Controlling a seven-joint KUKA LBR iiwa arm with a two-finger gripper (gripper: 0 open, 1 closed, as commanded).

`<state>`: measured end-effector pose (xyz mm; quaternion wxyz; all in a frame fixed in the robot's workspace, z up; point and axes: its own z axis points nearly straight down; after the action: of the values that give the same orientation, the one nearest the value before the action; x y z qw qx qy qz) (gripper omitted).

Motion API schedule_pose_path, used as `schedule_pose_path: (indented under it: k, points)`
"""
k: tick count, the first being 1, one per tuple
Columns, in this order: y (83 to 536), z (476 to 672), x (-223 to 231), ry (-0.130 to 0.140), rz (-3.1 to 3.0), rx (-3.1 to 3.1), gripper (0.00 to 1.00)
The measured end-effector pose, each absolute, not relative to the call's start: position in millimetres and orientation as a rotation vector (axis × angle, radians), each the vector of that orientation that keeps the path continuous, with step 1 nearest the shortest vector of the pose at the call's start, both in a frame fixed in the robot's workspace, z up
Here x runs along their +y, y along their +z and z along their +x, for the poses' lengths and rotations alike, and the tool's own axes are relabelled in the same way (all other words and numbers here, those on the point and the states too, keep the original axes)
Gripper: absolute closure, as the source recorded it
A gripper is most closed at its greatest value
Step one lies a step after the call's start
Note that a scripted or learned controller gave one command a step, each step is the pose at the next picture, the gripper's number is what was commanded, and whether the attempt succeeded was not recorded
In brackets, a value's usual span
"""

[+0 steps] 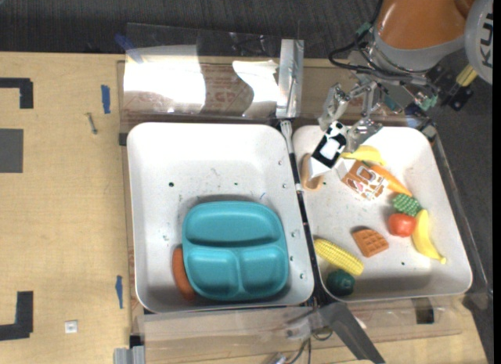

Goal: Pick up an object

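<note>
1. Looking down from the camera view, the claw [354, 124] hung over the far edge of the right bin [450, 221], near that bin's far-left corner, with the orange-banded arm [419, 10] reaching in from the worktop's right side.
2. Whether the claw's jaws stood apart or closed could not be told; nothing showed between them, so it seemed to hold nothing.
3. Just beneath it lay a black-and-white card [330, 147], with a yellow banana [362, 153] touching it and a small orange-and-white box [365, 180] just beside.
4. Toward the near edge sat a tomato [401, 224], a second banana [427, 237], a waffle [369, 242], a corn cob [337, 255] and a dark green piece [340, 281] at the near-left corner.
5. The left bin [156, 167] carried a teal divided tray [234, 249] over something orange [180, 270].
6. For a clean pick, the claw would probably do best to come straight down on one item standing apart, such as the waffle, since the crowded far corner risked a slip.
</note>
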<state>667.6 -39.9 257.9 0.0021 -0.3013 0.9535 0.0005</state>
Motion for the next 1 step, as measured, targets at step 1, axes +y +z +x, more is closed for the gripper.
schedule_pose_path:
  k: [1]
  points:
    - [237.8, 667.5, -46.8, 0.002, -1.098, 2.941, 1.0]
